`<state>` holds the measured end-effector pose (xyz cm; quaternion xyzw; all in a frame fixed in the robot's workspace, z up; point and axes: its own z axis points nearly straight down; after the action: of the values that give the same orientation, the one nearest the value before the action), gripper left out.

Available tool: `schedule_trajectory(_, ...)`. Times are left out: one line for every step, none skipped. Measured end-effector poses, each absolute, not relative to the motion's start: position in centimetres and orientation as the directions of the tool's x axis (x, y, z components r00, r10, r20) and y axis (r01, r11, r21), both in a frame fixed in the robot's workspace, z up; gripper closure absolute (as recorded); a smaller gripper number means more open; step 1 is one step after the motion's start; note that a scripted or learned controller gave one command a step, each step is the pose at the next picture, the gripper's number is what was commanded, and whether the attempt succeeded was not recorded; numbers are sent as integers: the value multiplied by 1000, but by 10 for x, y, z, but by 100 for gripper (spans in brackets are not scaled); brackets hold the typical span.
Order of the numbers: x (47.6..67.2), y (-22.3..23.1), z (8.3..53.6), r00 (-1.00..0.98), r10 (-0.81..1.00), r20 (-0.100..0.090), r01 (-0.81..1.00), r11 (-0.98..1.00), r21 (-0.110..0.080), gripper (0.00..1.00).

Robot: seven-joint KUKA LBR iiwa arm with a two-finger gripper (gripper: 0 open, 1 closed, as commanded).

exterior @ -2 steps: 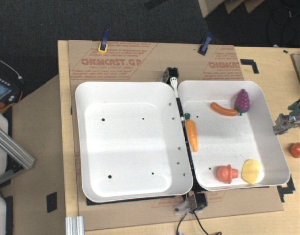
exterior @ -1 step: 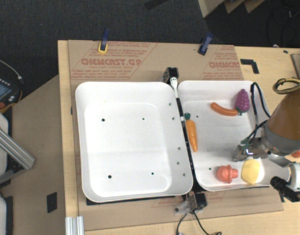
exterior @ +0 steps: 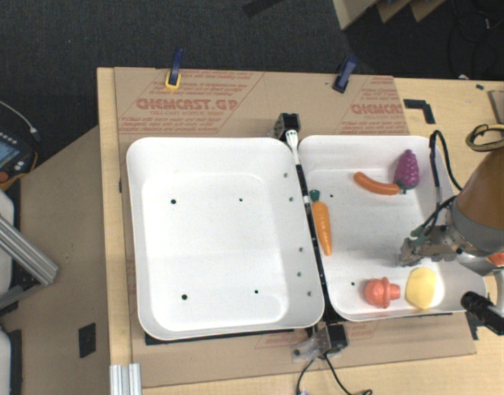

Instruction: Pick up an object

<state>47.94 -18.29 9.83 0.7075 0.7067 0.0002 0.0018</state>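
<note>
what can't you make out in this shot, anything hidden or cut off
1. Pincer, camera view: small and blurred above the right bin; whether it is open or shut cannot be told.
2. Arm, camera view: cut off by the right edge.
3. Yellow fruit, camera view: too blurred to tell which fruit.
4. Red toy, camera view: too small to identify.
5. Carrot, camera view: lies by the divider; touching it or not is unclear.

We've got 2 smooth, slightly glossy white plastic bins (exterior: 210,151) on matt brown cardboard (exterior: 235,93), plus shiny plastic-looking toy carrot (exterior: 321,227) and lemon (exterior: 423,287).
</note>
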Motion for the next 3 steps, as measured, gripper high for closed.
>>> schedule_trajectory(480, -183, 108, 1, 1000, -4, 1000, -1, 5, 100)
schedule_trajectory(480, -183, 118, 3, 1000, -5, 1000, -3, 7, 100)
schedule_trajectory(480, -184, 128, 3, 1000, -7, 1000, -3, 9, 100)
